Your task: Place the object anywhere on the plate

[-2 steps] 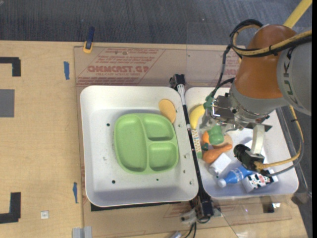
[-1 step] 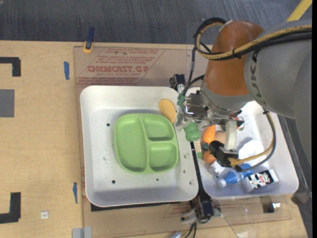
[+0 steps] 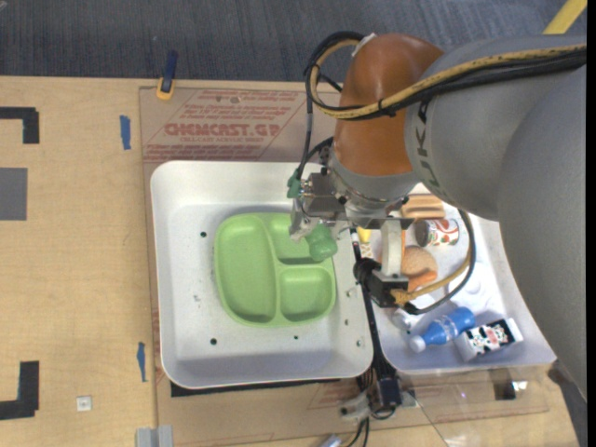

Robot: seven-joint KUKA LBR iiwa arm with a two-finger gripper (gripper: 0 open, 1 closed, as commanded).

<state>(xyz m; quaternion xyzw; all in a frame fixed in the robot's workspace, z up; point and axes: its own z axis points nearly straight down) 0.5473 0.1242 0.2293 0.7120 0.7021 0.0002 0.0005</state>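
A: What lies on the bench, from the left?

B: Two white bins, side by side. The left bin (image 3: 182, 250) bears one green plate (image 3: 251, 268), with three compartments: one large on the left, two smaller on the right.

A: And the gripper?

B: The gripper (image 3: 312, 226) hangs over the plate's upper right corner. A small green object (image 3: 322, 244) sits right at its tip, above the plate's rim by the upper right compartment. It seems to be at the fingers, but whether they are clamped on it, together or apart, I cannot tell; the wrist hides them.

A: So the object is over the plate?

B: At its right edge. Whether it touches the plate I cannot tell.

A: And the right bin?

B: The right bin (image 3: 521, 343) holds several things, partly hidden by the arm: one blue bottle (image 3: 440, 330), one black-and-white item (image 3: 486, 338) just beside it, one tan, bun-like thing (image 3: 420, 265), and a round white and red piece (image 3: 440, 231) above it.
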